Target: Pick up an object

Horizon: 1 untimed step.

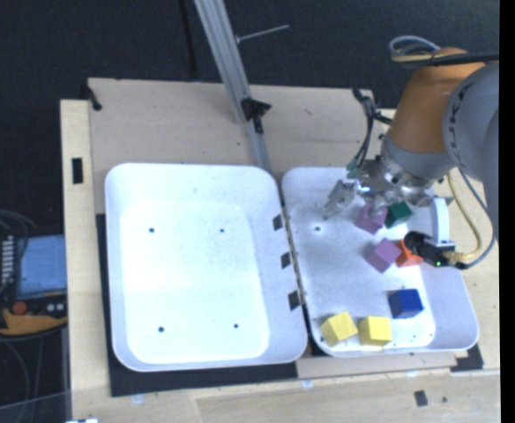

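purple block (369,219) just beside end effector (344,196), R bin (324,263)

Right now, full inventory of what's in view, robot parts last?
bins: 2, white, side by side on the bench
yellow blocks: 2, near edge of the right bin
blue block: 1, right bin, near right
purple blocks: 2, right bin, one mid, one under the gripper
green block: 1, right bin, far side by the wrist
orange block: 1, beside the mid purple block
arm: 1, grey and orange, from the right
gripper: 1, over the right bin
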Tool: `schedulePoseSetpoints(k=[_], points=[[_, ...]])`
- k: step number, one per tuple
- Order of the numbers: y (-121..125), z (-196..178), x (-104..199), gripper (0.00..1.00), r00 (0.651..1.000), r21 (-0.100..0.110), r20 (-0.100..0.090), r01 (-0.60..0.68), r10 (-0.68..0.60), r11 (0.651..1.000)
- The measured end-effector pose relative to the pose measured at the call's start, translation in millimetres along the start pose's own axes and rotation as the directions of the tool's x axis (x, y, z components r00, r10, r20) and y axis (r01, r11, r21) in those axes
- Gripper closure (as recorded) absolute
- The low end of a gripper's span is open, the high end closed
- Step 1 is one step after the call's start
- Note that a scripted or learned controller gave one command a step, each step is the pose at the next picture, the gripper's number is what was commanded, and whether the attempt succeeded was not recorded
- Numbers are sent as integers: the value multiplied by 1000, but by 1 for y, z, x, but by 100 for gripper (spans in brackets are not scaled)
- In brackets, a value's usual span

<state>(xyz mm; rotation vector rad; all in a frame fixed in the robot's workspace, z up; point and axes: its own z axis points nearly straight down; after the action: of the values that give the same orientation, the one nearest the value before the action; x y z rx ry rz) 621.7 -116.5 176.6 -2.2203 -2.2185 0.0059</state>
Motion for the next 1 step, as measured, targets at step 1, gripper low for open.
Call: schedulePoseSetpoints(k=[1], points=[[0,44,4,0,1000,-1,0,-3,3,1000]])
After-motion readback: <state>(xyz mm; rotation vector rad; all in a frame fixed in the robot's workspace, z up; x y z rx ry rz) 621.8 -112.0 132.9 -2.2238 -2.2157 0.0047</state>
